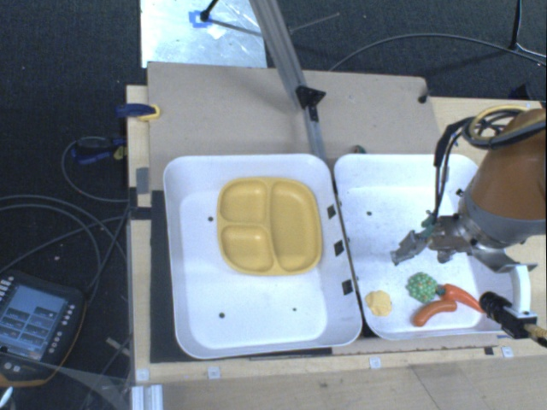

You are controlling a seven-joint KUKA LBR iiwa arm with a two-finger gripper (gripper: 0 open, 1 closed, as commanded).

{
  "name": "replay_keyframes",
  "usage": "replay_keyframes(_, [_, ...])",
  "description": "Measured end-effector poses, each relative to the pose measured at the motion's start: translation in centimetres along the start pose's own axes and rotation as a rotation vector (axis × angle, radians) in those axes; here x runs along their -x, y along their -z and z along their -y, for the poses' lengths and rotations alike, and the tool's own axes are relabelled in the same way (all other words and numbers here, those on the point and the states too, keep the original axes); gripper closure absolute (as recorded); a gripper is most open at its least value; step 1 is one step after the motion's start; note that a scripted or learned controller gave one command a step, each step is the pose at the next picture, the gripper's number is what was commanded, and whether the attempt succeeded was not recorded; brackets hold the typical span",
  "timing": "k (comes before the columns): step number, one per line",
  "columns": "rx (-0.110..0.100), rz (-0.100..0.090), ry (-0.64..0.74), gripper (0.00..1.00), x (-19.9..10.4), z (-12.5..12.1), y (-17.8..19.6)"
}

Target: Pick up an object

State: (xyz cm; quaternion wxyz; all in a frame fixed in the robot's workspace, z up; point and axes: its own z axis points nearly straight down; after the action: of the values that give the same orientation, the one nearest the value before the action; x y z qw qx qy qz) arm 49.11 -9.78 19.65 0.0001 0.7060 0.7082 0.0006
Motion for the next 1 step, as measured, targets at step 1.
replay_keyframes(1, [0.001,0.0,-0.003,0.0,0.0,-0.02,0.01])
